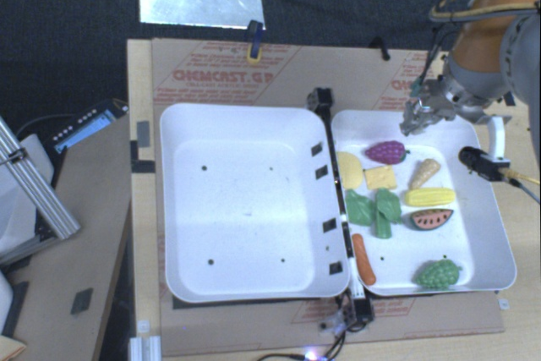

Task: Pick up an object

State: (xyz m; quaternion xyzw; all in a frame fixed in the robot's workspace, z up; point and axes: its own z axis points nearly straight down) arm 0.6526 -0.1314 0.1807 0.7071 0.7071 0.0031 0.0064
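The right bin [486, 216] holds several toy foods: purple grapes [385, 152], a yellow cheese block [379, 177], a tan cone-shaped piece [424, 172], a corn cob [430, 197], a watermelon slice [431, 220], green leafy pieces [376, 209], a carrot [363, 259], a green broccoli-like clump [438, 273] and a pale yellow piece [348, 169]. My gripper [414, 121] hangs above the bin's far edge, up and right of the grapes, with nothing seen between its fingers.
The left bin [245, 199] sits beside the right one, with black clips [325, 173] along the shared wall. A black cylinder [478, 161] juts over the right bin's right side. A yellow-blue clamp [254, 42] stands at the back.
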